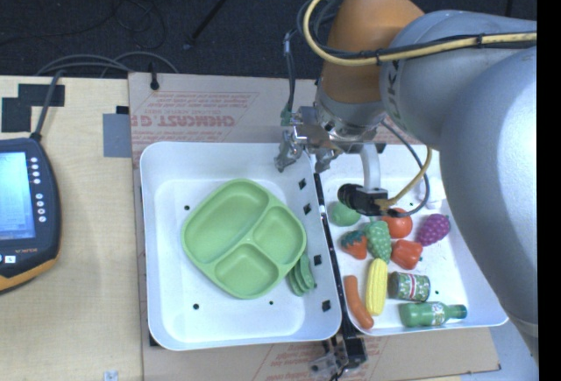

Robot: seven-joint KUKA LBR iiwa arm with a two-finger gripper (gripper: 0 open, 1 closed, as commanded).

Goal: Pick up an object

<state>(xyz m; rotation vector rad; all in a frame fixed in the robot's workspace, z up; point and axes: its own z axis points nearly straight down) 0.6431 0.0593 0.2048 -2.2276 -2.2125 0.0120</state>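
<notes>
Small plastic toy foods (pixel 379 239) lie crowded in the shallow white bin on the view's right (pixel 462 278): a yellow corn cob (pixel 376 285), a purple grape bunch (pixel 432 229), a red tomato (pixel 399 224), an orange carrot-like stick (pixel 358 304), a green bottle (pixel 431 313) and a small labelled can (pixel 408 286). The two-finger gripper (pixel 301 151) hangs over the far end of the ridge between the bins, apart from the toys; whether it is open or closed cannot be told, and nothing is seen in its hold. The white bin on the view's left (pixel 166 283) holds a light green divided plastic plate (pixel 244 236).
</notes>
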